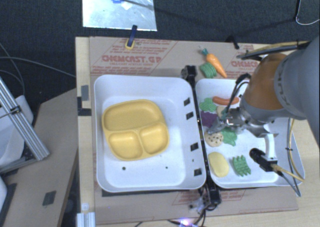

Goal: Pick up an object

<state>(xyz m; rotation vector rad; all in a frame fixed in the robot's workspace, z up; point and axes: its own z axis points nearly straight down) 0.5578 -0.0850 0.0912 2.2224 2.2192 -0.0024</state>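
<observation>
Two white bins; gripper (220, 127) low in right bin (280, 178).
Finger state unreadable. Round speckled cookie (214, 139) beneath; smooth yellow sectioned tray (134, 129) in left bin (145, 83).

Dark carpet floor (40, 16); shiny metal sheet (119, 1) on it; cardboard-covered bench (150, 56).

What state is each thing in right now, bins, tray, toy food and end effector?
Left bin: holds the yellow tray.
Yellow tray: lies flat, right way up, compartments bare.
Right bin: holds the toy food.
Cookie: flat, right under the end effector.
End effector: low over the right bin; fingers too unclear to judge.
Yellow piece: loose by the near wall.
Carrot: outside the bins, on the board.
</observation>
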